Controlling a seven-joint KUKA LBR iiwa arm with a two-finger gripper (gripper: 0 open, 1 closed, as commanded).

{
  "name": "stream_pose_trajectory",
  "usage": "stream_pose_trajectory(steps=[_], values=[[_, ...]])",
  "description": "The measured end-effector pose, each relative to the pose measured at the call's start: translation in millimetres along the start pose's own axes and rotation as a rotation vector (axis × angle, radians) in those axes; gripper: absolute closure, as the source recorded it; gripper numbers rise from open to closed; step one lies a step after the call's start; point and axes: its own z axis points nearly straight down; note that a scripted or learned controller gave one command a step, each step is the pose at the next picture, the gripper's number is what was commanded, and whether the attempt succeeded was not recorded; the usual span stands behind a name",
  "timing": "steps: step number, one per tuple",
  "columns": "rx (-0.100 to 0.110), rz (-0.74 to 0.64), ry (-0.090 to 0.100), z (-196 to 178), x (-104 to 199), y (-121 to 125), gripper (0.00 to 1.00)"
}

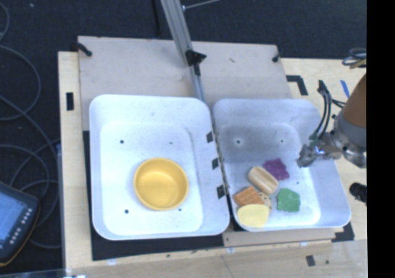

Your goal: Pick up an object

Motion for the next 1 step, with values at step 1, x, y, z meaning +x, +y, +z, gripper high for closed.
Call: stream_pose_trajectory(steps=[1], values=[[-0.002, -0.001, -0.001, -58.0, 3.4, 11.1, 1.0]])
